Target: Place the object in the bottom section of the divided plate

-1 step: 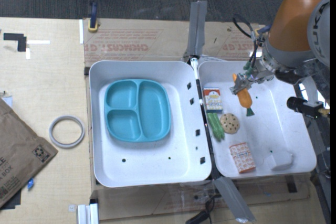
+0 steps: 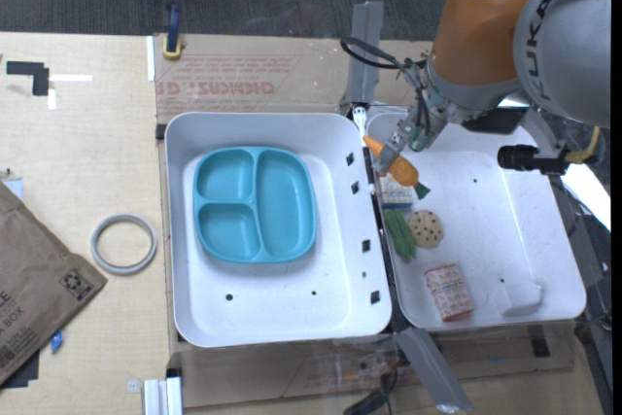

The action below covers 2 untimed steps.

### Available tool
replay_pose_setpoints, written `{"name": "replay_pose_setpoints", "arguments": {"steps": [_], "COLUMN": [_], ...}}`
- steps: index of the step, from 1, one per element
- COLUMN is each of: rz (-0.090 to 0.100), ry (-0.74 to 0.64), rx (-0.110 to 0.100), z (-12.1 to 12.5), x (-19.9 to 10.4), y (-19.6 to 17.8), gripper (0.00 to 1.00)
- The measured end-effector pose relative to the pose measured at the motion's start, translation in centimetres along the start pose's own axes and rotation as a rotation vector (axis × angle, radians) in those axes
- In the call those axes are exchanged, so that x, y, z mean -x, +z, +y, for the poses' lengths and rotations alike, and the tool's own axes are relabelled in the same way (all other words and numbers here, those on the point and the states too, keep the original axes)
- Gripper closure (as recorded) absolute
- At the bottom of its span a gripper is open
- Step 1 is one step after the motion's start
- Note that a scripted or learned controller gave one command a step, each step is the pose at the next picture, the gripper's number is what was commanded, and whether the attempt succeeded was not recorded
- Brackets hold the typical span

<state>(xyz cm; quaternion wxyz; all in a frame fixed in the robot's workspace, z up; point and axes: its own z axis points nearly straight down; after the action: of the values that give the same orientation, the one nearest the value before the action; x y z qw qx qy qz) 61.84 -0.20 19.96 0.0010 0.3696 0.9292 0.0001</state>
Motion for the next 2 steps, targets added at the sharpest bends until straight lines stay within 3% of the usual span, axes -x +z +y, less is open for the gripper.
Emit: {"name": "replay_pose_setpoints", "arguments": {"steps": [1, 2], "rz": [0.002, 0.0], "ry": [-0.372, -0.147], "rx": [0.0, 0.0], "z": [-1.9, 5.5], "x": [-2.6, -7.8], "y": [0.8, -0.7], "gripper": [1.0, 1.0]}}
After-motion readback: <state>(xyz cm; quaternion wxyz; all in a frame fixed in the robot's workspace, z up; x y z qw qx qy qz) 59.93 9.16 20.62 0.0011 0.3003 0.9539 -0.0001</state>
